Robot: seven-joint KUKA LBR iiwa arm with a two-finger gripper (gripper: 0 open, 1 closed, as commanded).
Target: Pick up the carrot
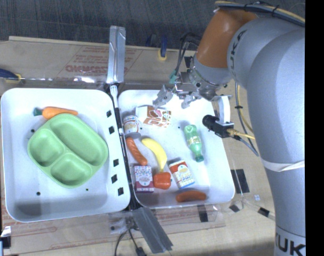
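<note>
The carrot (pixel 59 111), orange with a green stub at its left end, lies in the left bin (pixel 17 196) near the back wall, touching the far rim of a green divided plate (pixel 68 149). My gripper (pixel 175 98) hangs over the back of the right bin (pixel 218 169), well to the right of the carrot. Its fingers (pixel 164 95) are spread open with nothing between them, just above a red-and-white carton (pixel 157 117).
The right bin holds a small can (pixel 131 125), a sausage (pixel 136 151), a banana (pixel 156 152), a green bottle (pixel 194 142), two small boxes (pixel 143 178), a tomato (pixel 162 181) and another sausage (pixel 191 196). A metal divider (pixel 116 52) stands between the bins.
</note>
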